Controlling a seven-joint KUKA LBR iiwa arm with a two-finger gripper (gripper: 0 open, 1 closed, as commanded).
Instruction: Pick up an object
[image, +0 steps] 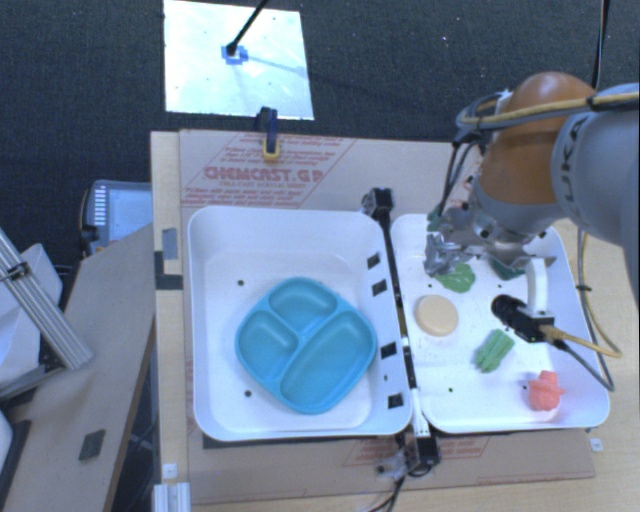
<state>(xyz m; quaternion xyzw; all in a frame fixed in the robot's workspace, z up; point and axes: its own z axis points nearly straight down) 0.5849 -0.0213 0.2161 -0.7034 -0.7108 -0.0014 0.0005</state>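
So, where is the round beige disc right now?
In the camera view, the beige disc lies in the right bin, near its left wall, just below the tool and left of the light green piece.

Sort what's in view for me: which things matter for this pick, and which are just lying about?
Likely in the job: tool; green lump right beside it; right bin holding it.
Lying about: tan disc, ridged green piece and red piece, in the same bin; blue plate in the left bin.
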